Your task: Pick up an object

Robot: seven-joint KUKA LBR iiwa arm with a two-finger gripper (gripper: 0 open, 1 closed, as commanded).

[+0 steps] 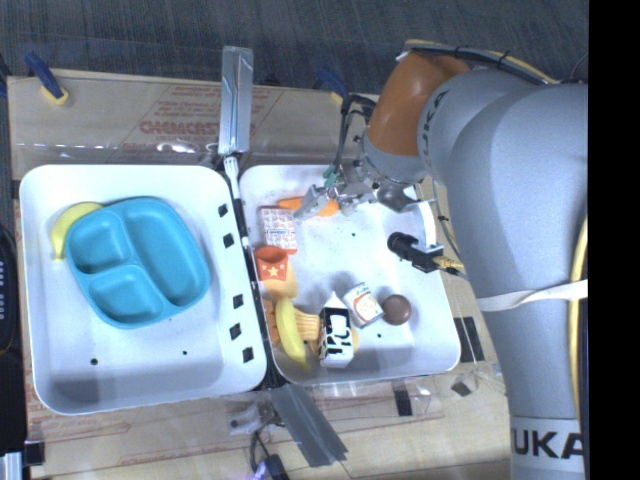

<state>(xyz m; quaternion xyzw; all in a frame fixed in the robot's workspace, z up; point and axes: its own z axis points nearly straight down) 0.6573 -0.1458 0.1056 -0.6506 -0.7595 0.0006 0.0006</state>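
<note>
My gripper hangs low over the far end of the right bin, right beside a small orange thing that lies by the bin's far-left corner. I cannot make out whether it touches that orange piece. Along the bin's left wall lie a pink patterned packet, an orange carton with a star and a yellow banana. At the near end stand a black-and-white carton, a small white-and-red can and a brown ball.
The left bin holds a blue divided plate with a yellow curved thing tucked at its far-left edge. The grey arm covers the right side of the right bin. White floor shows in that bin's middle.
</note>
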